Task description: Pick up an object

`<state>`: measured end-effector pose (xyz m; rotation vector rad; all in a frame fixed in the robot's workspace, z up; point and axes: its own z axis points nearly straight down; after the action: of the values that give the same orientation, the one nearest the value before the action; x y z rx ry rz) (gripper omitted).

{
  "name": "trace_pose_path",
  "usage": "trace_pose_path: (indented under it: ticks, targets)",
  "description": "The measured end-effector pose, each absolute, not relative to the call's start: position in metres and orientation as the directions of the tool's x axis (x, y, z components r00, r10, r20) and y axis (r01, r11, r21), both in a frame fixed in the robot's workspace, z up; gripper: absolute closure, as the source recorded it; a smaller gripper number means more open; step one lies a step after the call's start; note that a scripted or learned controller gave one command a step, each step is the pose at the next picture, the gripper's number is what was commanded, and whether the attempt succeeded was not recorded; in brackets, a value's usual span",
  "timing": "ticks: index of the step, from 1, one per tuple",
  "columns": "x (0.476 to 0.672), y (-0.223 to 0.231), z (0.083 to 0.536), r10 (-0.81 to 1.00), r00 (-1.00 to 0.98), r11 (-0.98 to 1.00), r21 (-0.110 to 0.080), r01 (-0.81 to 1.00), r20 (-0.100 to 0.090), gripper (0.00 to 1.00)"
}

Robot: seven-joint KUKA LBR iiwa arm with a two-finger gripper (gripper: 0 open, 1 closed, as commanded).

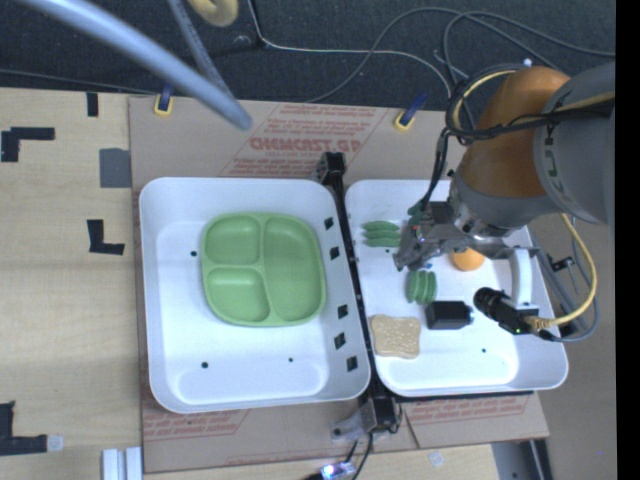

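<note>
Arm: the grey arm [520, 168] reaches in from the right, over the right bin [500, 368].
Gripper: the gripper [425, 243] hangs low among the objects; whether the jaws are open or closed, I cannot tell.
Objects in right bin: a green piece [380, 232] just left of the gripper, a second green piece [421, 286] just below it, an orange item [466, 260] partly hidden to its right, a black block [448, 315], a toast slice [396, 336].
Left bin: the left bin [180, 368] holds a green divided plate [264, 269].
Risk: the pieces lie close together, so the jaws could nudge one aside or close on nothing.
</note>
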<state>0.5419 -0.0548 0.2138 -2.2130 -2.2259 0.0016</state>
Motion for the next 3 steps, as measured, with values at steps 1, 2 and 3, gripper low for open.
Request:
trace_pose_path:
  ticks: [1,2,3]
  targets:
    - [0.541,0.0,0.208,1.0,-0.007,0.007,-0.002,1.0,0.002,1.0]
    - [0.556,0.05,0.218,1.0,-0.007,0.007,0.0,1.0,0.002,1.0]
    - [0.561,0.102,0.209,1.0,-0.007,0.007,-0.002,1.0,0.0,1.0]
